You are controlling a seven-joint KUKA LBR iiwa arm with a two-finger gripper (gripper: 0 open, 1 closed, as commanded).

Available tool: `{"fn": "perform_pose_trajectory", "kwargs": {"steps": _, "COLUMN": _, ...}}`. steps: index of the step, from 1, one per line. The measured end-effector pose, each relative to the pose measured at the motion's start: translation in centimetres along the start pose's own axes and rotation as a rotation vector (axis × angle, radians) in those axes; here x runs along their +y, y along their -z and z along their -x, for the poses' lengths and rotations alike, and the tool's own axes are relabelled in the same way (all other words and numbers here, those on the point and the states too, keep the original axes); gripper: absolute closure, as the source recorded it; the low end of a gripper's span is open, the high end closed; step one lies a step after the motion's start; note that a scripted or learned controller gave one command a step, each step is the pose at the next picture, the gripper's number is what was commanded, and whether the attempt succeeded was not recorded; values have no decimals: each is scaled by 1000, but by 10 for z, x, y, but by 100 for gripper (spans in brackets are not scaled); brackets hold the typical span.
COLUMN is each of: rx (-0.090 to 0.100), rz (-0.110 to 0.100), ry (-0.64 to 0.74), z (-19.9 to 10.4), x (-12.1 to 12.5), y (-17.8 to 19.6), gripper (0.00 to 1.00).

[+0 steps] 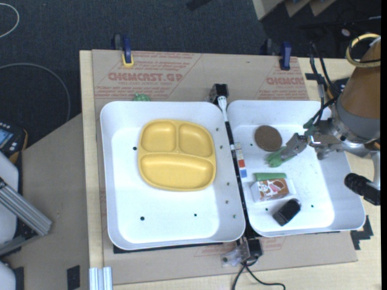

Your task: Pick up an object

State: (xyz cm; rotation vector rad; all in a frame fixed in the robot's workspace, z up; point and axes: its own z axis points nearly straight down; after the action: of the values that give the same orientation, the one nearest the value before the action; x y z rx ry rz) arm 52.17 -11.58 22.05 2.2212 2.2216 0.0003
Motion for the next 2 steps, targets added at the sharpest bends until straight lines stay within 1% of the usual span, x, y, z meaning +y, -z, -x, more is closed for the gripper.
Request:
{"fn": "perform_pose_trajectory", "kwargs": {"steps": 1, "rx": -1, "rz": 16, "ry": 6, "z": -40, "x": -4, "y": 135, "gripper": 0}}
{"fn": "perform_pose_trajectory", "kwargs": {"steps": 2, "rx": -2, "rz": 6, "ry": 2, "z": -37, "x": -5, "y": 137, "gripper": 100}}
